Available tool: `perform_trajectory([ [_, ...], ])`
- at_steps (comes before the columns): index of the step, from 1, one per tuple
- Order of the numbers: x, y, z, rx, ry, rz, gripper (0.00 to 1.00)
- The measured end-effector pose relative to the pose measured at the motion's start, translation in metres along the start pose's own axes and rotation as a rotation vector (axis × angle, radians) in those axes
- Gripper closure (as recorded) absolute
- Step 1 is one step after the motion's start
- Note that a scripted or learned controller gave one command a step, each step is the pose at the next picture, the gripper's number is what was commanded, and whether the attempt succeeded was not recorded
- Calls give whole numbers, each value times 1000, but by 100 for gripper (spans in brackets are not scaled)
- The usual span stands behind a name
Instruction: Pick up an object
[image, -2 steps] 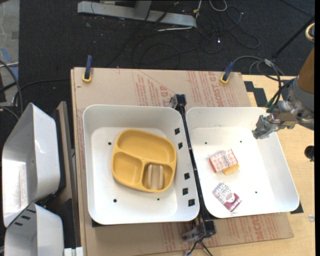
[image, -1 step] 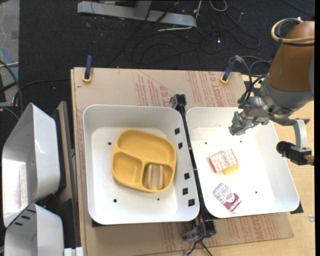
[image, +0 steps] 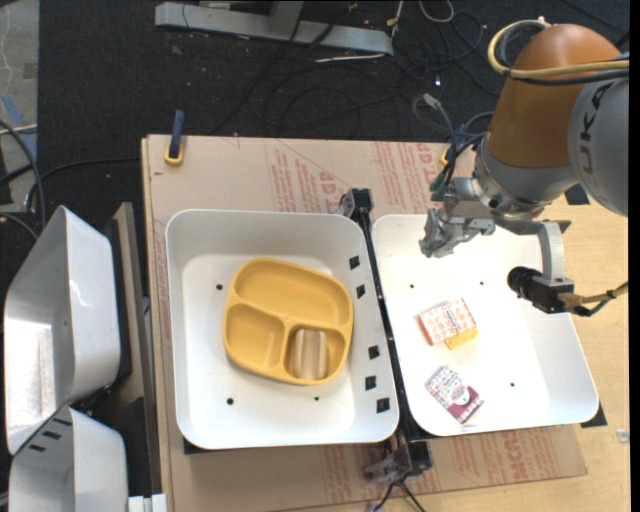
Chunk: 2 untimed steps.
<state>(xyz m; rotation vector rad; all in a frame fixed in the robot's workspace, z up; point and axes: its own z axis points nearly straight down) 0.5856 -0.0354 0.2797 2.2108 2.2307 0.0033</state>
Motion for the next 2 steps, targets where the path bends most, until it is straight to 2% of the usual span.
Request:
perform_trajectory([
  [2,96,46,16,0,0,0,100],
])
